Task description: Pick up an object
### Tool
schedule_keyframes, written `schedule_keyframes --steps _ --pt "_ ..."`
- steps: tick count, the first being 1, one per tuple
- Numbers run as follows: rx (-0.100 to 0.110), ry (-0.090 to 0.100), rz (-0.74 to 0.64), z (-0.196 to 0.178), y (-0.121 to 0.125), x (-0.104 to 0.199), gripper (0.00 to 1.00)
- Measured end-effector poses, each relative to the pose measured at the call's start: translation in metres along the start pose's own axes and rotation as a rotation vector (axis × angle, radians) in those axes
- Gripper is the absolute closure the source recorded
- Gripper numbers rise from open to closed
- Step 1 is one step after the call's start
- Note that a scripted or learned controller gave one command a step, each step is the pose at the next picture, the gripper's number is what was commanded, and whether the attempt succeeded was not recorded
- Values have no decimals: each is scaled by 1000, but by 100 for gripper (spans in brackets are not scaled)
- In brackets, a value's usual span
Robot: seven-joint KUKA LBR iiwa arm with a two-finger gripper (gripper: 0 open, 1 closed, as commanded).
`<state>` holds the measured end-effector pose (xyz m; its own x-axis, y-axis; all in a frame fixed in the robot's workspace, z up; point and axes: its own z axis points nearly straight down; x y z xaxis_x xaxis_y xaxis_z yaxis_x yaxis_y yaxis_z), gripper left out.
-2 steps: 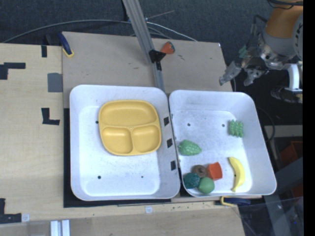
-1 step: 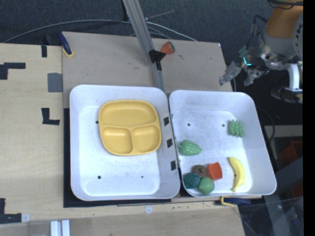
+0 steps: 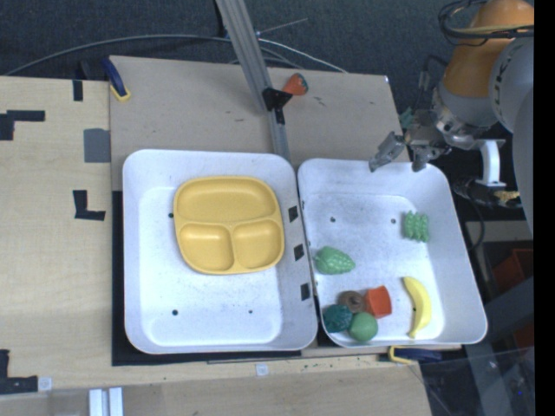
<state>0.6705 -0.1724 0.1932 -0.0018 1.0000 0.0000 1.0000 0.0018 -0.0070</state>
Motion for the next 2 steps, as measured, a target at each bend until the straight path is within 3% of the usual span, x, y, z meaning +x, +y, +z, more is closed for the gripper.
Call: schedule_keyframes --steps 2 --pt "0 -1 0 107 -5 -2 0"
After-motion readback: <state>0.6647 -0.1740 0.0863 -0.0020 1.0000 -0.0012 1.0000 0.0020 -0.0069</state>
